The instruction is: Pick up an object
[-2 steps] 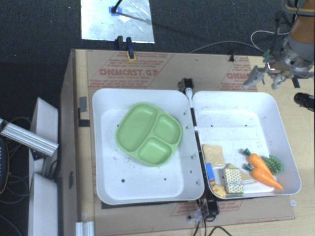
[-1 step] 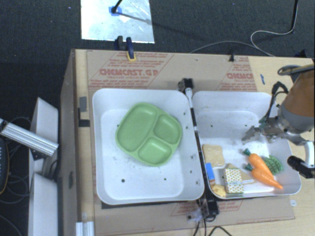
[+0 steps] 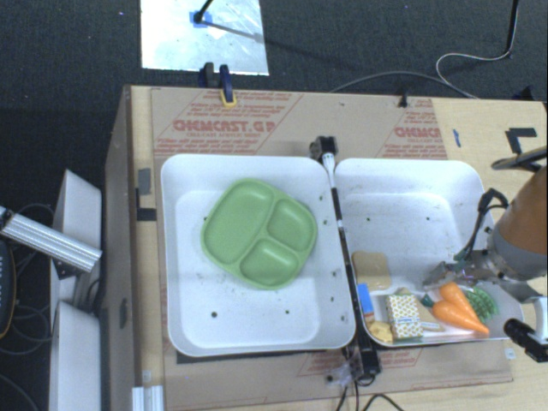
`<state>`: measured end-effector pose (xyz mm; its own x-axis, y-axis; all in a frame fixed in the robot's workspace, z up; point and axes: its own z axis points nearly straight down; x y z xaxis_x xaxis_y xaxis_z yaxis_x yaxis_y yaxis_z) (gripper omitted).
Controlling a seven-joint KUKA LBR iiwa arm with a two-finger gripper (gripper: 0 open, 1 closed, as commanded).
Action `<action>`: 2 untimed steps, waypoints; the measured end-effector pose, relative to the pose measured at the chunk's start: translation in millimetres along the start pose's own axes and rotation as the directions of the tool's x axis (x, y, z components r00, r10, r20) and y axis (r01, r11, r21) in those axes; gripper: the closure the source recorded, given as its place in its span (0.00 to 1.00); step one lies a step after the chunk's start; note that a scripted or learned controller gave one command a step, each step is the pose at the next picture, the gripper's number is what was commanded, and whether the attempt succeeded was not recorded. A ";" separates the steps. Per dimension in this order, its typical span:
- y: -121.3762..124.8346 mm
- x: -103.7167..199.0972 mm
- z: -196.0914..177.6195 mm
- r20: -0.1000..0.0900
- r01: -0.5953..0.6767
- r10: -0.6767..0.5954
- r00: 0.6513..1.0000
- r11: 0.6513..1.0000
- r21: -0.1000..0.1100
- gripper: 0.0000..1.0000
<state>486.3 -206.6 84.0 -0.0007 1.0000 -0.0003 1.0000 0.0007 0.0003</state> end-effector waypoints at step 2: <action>1.6 91.4 -106.0 -0.001 0.004 -0.004 1.000 1.000 -0.004 1.00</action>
<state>487.8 -115.2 190.0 -0.0045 1.0000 0.0005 1.0000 0.0045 0.0038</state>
